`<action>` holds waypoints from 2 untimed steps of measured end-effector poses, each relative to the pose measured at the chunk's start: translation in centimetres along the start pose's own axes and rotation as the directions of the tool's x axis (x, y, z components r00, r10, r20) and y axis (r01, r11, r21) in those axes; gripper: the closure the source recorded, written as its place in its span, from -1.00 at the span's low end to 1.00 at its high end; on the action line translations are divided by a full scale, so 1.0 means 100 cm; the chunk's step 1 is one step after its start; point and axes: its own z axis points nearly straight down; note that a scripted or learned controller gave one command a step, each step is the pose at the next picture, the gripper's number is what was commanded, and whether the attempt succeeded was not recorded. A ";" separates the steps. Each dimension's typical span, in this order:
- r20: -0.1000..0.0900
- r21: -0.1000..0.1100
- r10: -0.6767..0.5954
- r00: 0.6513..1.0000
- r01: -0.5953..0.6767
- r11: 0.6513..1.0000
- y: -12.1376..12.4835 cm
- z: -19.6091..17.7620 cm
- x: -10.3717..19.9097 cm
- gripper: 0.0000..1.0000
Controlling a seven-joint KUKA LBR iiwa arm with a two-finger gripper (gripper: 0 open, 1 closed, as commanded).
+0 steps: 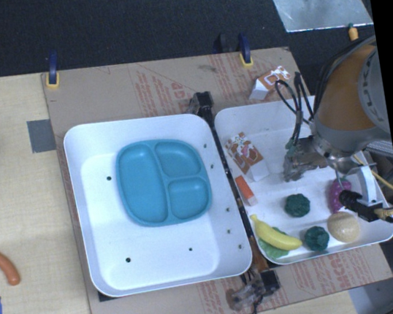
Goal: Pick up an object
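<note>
Taking the right bin (249,118) as the landmark, nothing has been lifted yet as far as this view shows: every item lies on the bin floor and the pick is still to be made.

Along the right bin's near wall lie one yellow banana (275,235) with a green piece beneath it, one dark green lump (316,237) beside it, and one pale round ball (343,226) toward the near right corner. A little further in sit a second dark green lump (297,205) and, to its right, one purple object (337,194) partly hidden by the arm's hardware. Against the bin's left wall rest one small orange block (245,190) and, beyond it, one white carton with red print (245,154).

The tool (298,166) is low over the bin's middle, just beyond the second green lump and apart from it. Its tips blur into dark metal, so I cannot tell how it is set, and nothing is visibly held.

Left of the right bin, the second bin (90,206) carries one blue divided plate (162,181). Beyond the right bin's far edge one small carton (270,82) lies on the cardboard. Far to the left, on the worktop (14,218), lies one sausage (1,265).
</note>
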 end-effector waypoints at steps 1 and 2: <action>0.000 0.000 0.000 1.000 0.000 1.000 0.000 0.000 0.000 -1.00; 0.000 0.002 0.002 1.000 -0.002 1.000 -0.049 0.011 -0.001 -1.00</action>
